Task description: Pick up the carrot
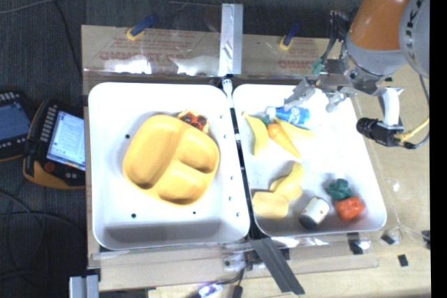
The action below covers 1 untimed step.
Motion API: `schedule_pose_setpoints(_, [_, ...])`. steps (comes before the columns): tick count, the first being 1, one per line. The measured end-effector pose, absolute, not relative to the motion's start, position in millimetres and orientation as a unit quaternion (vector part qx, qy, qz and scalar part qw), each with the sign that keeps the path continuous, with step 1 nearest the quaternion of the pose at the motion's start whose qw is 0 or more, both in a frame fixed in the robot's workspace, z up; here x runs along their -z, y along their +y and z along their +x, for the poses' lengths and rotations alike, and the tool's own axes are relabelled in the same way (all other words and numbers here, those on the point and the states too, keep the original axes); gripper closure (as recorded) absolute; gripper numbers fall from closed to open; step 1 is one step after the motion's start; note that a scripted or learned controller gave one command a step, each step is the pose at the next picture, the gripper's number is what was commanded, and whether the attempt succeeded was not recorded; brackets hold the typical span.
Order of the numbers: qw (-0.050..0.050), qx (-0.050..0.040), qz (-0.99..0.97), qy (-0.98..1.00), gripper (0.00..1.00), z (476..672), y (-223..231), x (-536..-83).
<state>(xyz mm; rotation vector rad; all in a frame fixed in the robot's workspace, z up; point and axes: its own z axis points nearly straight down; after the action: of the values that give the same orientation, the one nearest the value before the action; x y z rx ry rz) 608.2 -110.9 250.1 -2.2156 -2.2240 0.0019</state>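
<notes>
Gripper: the gripper (320, 92) hangs over the far end of the right bin (370, 171); its two fingers stand apart with nothing between them, which suits an approach rather than a hold.
Carrot: the carrot (283, 137) lies just below and to the left of the gripper, on the bin floor, thick end towards the gripper and tip pointing away. It looks reachable with a short drop.
Blue-and-white packet: a small blue-and-white packet (292, 115) sits between the fingers' line and the carrot, touching or nearly touching the carrot's thick end. It could get nudged or caught in place of the carrot.
Banana: a banana (257, 133) lies just left of the carrot, against the bin's inner wall, leaving little room on that side.
Further off: a yellow piece (288, 181), a pale block (269, 204), a small cylinder (314, 211), and a green item (339, 188) with a red one (350, 206) sit towards the near end, well apart from the gripper.
Left bin: the left bin (112, 220) holds a large yellow shape (171, 157), far from the work.
</notes>
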Motion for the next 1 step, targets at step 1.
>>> schedule_pose_setpoints(1, [0.001,-0.0006,-0.706,-0.708,0.0,608.2,-110.9,-250.1])
